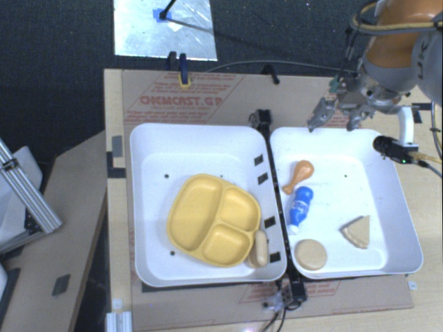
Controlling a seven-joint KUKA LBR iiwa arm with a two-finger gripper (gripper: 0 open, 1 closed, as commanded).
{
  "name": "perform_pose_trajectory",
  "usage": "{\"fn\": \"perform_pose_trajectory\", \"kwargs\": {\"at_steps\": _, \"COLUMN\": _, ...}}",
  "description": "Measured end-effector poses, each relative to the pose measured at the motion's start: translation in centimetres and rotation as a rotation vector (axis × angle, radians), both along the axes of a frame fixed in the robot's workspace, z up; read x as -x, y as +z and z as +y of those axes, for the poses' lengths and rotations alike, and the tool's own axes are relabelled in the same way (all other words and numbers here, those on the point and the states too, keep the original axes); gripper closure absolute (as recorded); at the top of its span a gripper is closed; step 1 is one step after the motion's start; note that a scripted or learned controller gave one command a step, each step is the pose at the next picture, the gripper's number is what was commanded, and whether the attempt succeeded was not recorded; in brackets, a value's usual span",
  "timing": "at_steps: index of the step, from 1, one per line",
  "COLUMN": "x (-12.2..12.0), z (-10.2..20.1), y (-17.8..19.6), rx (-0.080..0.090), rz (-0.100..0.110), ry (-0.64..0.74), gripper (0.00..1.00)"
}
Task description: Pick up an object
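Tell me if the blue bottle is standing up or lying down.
Lying down. The blue bottle rests on its side on the floor of the right bin, its long side showing, beside the orange drumstick toy.

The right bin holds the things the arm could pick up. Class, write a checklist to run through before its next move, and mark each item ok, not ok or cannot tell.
1. Gripper is open with nothing between its fingers: ok.
2. Gripper is over a target: not ok; it hangs above the far rim of the right bin.
3. Blue bottle lies apart from others: not ok; the orange drumstick touches or nearly touches its top.
4. Round cookie has room around it: cannot tell; it sits close to the near wall.
5. Wedge slice lies free: ok.
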State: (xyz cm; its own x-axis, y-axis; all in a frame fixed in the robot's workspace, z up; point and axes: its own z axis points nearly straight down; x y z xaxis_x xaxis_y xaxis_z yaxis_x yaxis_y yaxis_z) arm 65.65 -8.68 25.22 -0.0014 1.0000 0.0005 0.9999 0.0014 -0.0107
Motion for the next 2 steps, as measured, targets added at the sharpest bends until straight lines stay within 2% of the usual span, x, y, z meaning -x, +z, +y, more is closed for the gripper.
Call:
{"fn": "perform_pose_trajectory", "kwargs": {"at_steps": 1, "x": -0.2, "z": 0.0, "y": 0.8, "rx": 0.001, "rz": -0.013, "ry": 0.002, "gripper": 0.00}}
{"fn": "perform_pose_trajectory", "kwargs": {"at_steps": 2, "x": 0.4, "z": 0.7, "y": -3.9, "rx": 0.001, "rz": -0.009, "ry": 0.001, "gripper": 0.00}}
